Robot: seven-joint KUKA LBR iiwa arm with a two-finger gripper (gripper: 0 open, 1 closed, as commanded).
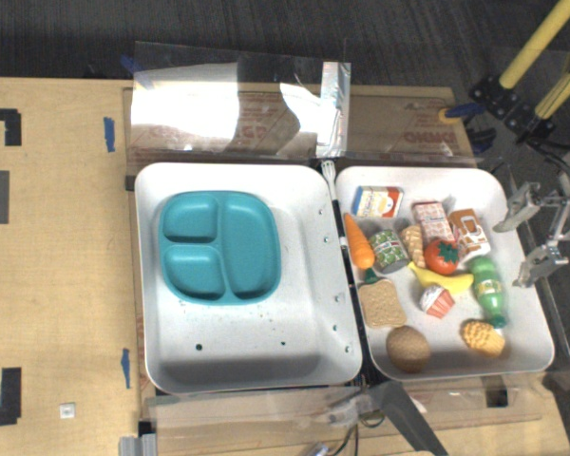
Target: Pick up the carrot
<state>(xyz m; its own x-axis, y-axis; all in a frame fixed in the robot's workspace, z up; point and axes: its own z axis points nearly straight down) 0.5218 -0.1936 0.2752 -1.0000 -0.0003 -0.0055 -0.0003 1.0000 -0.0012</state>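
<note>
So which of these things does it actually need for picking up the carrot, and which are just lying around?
Needed:
carrot, at the right bin's left wall
gripper, at that bin's right edge

Just lying about:
teal plate in the left bin
tomato
banana
green bottle
brown ball

Slanted overhead view of both bins

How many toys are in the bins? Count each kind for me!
Plate: 1
Fruit and veg: 5 (carrot, tomato, banana, corn, brown ball)
Boxes: 4
Bread, cracker: 2
Green bag: 1
Green bottle: 1
Total: 14
</note>
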